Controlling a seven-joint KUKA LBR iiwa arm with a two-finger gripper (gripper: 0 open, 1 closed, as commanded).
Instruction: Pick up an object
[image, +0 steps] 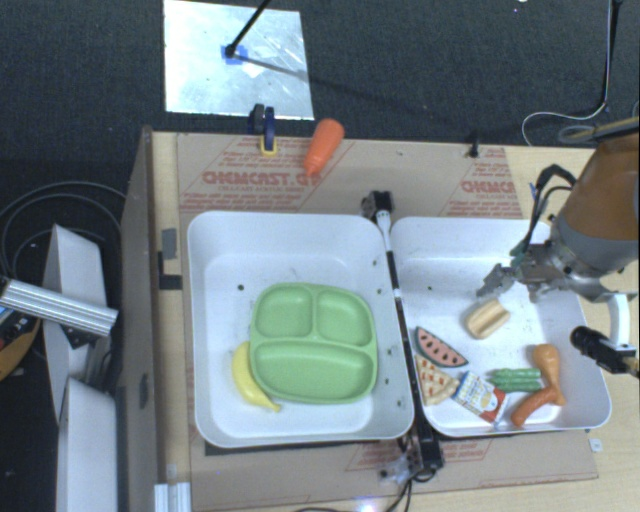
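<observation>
- Left bin (215, 300): shallow, white, with rounded corners. A smooth green divided plate (313, 343) is seated in its middle, and a curved yellow banana (250, 378) is tucked against the plate's lower left edge. Bare floor is left along the top and left walls.
- Orange carrot-shaped toy (323, 146): laid on the brown board beyond the bins, outside both.
- Right bin (440, 250): the same white tray, its upper half bare.
- Watermelon slice (440, 348), flat and red, and what seems to be a pizza wedge (433, 379): set near the dividing wall.
- Tan bread roll (487, 319): a stubby cylinder, lying alone at mid-bin.
- Red-and-white packet (477, 394), green pod (516, 378), orange pieces (540, 385): crowded along the lower right rim.
- Gripper (512, 274): poised just above and right of the roll; nothing is seen between its fingers, whose spread cannot be made out.
</observation>
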